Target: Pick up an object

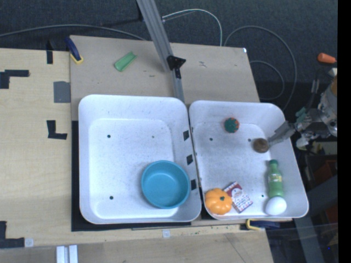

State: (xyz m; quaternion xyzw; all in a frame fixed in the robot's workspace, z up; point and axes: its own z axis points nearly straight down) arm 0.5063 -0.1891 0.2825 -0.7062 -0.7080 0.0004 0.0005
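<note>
The hand [262, 144] hangs over the right bin [285, 119], near that bin's right wall, at a small brown ball [259, 144]; whether it is apart or together I cannot tell. Inside the right bin, a teal ball [231, 125] lies toward the far wall, and a green bottle [275, 180], white egg [275, 205], red card [238, 196] and orange pumpkin [219, 201] sit along the near wall. Left of it, the left bin [98, 114] holds a blue bowl [165, 183]. Beyond it, a green block [124, 61] rests on the wooden surface [33, 152], and cables [208, 21] cross dark carpet [274, 10].
</note>
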